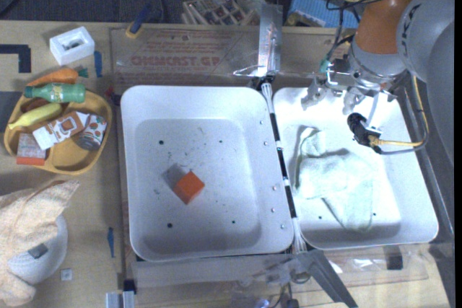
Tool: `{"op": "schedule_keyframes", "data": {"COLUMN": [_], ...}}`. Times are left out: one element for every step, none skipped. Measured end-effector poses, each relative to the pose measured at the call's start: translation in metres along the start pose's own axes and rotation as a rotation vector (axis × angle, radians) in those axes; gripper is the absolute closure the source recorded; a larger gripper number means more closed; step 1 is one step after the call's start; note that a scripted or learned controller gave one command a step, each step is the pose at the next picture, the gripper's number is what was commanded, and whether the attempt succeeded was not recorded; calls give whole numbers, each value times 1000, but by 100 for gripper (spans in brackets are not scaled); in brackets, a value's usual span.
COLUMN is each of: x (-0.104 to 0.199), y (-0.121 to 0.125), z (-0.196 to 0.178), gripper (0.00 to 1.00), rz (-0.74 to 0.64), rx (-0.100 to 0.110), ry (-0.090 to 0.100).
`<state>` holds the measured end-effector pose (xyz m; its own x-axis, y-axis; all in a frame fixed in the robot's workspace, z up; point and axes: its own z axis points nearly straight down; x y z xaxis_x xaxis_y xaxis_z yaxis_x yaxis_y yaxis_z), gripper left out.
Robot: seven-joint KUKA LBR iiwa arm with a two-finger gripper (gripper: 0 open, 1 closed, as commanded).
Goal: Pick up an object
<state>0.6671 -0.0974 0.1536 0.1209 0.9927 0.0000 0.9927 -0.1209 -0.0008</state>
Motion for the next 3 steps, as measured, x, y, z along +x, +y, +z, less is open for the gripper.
{"op": "schedule_keyframes", "data": {"x": [-3,-6,30], "y": [-56,-54,-7], "z": [66,54,-36], "gripper": [0,100,100], "rz": [-161,-153,-78], "rx": [-7,-14,-3], "ry": [1,1,-1]}}
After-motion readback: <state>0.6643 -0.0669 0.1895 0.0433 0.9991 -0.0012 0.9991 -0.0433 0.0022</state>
